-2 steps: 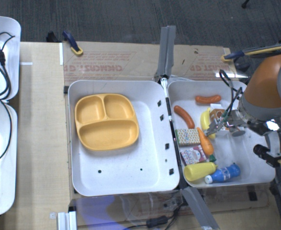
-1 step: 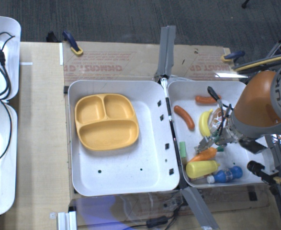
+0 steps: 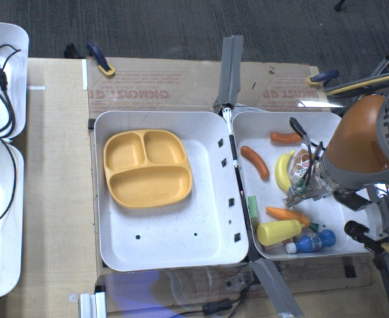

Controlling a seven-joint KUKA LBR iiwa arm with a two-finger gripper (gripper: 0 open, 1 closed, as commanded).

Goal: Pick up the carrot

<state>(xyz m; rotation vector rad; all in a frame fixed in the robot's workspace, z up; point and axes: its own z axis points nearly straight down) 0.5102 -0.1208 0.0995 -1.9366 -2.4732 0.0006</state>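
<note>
In the right bin (image 3: 274, 254), a yellow bottle (image 3: 279, 232) is seen nearest, and the carrot (image 3: 287, 213) lies just behind it. The fingers (image 3: 301, 192) are placed right above the carrot. Whether they are spread or pinched cannot be told.

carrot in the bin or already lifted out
In the bin. The carrot lies flat on the right bin's floor beside the yellow bottle, with the gripper just above it.

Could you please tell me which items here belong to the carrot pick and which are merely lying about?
Job:
slim orange carrot
two-finger gripper

Lying about:
yellow divided plastic plate
two reddish sausages
yellow banana
yellow squeeze bottle
blue bottle
</note>
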